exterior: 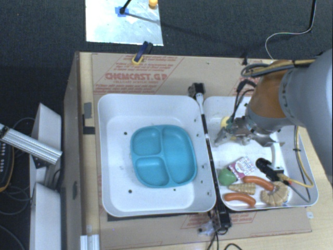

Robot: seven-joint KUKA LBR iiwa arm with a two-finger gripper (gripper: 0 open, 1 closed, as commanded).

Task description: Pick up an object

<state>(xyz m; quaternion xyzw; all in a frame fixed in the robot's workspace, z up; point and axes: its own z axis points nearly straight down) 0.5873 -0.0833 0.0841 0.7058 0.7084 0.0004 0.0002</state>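
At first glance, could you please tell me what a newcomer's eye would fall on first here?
The bright blue three-compartment plastic plate lies alone in the left white bin. Over the right white bin hangs the grey arm with its orange band, its gripper low near the bin's far end. Toy food clusters at the near end: two orange sausages, a green ball.

Blue plate (162, 155) glossy plastic; bins (119, 191) smooth white, probably plastic.

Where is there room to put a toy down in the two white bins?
The left bin has bare white floor all around the blue divided plate, widest toward its left wall. The right bin is crowded: the pincer sits at its far end, and the green ball, pink packet, sausages and pastry fill its near end.
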